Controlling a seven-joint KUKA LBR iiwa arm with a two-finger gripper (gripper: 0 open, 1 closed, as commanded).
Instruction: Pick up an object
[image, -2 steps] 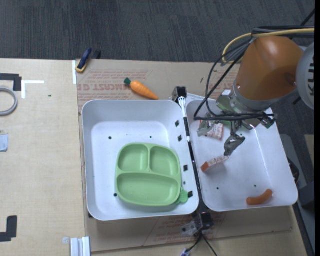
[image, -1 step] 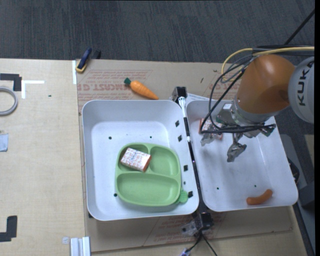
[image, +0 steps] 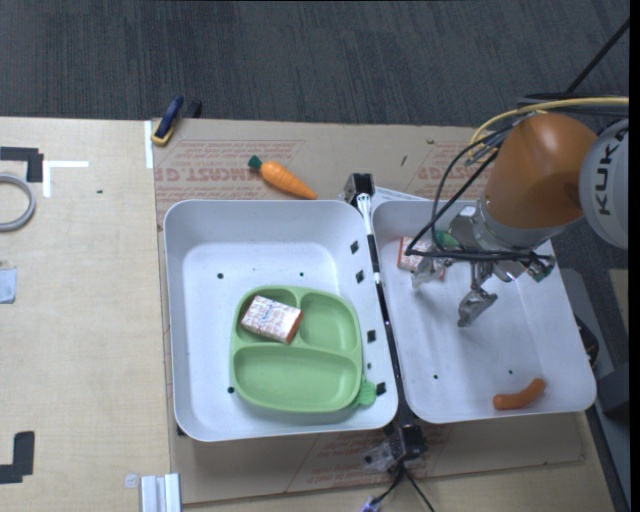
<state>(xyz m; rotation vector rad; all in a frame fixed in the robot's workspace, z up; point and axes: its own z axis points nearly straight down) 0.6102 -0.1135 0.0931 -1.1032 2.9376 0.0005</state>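
Camera view: gripper (image: 478, 305) over right bin (image: 560, 330), jaw state cannot be told; sausage (image: 519, 394) near front rim.

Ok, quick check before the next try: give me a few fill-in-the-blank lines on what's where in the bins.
The small printed box sits on the ____ divided tray in the left bin.
The sausage lies in the ____ bin, near its front edge.
The carrot lies on the ____, outside both bins.
The gripper hangs over the ____ bin.

Missing words: green; right; cardboard; right
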